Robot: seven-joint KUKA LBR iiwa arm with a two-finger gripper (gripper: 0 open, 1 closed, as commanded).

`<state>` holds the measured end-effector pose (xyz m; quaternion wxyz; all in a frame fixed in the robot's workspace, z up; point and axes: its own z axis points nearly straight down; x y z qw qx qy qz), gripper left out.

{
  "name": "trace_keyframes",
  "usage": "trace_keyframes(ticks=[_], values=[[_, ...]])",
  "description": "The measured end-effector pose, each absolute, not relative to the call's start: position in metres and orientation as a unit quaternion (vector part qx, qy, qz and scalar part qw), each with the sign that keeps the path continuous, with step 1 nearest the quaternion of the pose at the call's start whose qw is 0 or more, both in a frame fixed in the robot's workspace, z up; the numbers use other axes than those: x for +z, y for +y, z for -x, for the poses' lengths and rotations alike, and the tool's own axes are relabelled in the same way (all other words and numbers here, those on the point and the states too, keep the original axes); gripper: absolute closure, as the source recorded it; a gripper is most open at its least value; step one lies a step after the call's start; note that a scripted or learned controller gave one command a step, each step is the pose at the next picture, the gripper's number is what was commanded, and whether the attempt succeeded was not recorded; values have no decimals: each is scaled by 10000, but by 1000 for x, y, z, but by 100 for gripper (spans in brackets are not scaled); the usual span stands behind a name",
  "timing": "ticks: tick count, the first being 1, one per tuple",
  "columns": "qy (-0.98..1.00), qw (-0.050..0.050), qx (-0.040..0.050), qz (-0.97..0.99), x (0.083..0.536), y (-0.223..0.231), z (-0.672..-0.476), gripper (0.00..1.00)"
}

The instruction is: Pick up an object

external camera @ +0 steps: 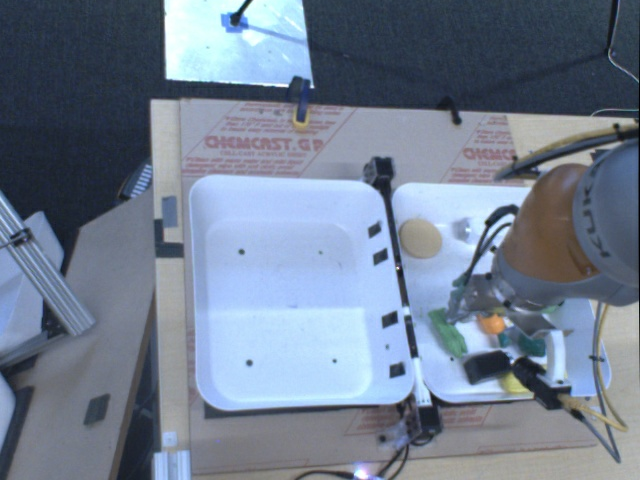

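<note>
The right bin [420,278] holds a tan round disc [421,238], a small clear piece [463,230], a green elongated object [448,332], an orange piece [491,322], a black block [486,367], a yellow piece [516,382] and a teal-and-white item [540,346]. The arm's orange-banded wrist [545,233] hangs over this bin. My gripper [468,302] reaches down just above the green object and beside the orange piece. Nothing visibly sits between its fingers.
The left bin [290,288] sits beside the right one, with a black divider clamp strip [395,288] between them. Cables run along the bench's right and front edges. A metal plate [237,26] lies on the floor behind the bench.
</note>
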<state>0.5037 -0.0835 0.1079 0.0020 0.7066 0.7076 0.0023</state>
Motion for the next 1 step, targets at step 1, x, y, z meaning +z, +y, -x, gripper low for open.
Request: trace_keyframes(ticks=[1], values=[[7070, 3, 2, -7072, 103, -97, -498, 100]])
